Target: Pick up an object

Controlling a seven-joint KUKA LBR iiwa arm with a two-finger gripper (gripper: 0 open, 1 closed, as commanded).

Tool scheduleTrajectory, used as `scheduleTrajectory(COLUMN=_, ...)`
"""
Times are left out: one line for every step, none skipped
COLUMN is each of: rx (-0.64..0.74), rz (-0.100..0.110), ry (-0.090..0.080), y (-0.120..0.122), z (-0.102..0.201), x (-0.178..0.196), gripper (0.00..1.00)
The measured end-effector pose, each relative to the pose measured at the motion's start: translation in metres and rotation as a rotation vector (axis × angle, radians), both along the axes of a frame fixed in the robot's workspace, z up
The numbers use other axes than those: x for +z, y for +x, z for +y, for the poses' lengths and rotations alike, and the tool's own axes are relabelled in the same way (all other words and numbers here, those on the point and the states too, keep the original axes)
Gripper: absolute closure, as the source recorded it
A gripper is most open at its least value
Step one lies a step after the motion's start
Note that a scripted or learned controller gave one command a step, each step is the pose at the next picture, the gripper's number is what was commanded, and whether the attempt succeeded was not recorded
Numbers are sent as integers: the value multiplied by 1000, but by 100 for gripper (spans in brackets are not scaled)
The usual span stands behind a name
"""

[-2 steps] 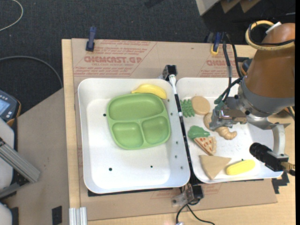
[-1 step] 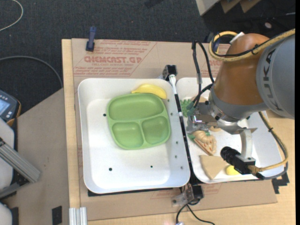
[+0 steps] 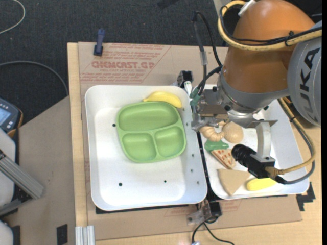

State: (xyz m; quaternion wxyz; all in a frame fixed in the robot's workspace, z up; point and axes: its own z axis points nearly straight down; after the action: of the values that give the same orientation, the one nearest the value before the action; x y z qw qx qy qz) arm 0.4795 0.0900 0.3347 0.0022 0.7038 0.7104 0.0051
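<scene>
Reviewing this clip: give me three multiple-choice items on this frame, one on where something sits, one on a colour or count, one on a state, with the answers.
1. Where does the green divided tray lie?
A. In the left bin
B. In the right bin
C. On the cardboard outside the bins

2. How many compartments does the tray have?
A. Two
B. Three
C. Five

3. How does the tray sit?
A. Flipped face down
B. Standing on edge
C. Flat, open side up

Answers:
1. A: it rests on the floor of the left bin, with a yellow banana at its far edge.
2. B: one long section and two smaller ones show.
3. C: its hollows face the camera.
</scene>
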Motion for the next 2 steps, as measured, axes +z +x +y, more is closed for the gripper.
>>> scheduleTrajectory(rx=-7, rz=6, ry=-3, y=0, z=30, x=28, gripper=100)
scheduleTrajectory(rx=-7, rz=5, ry=-3, y=0, z=40, x=63, gripper=100)
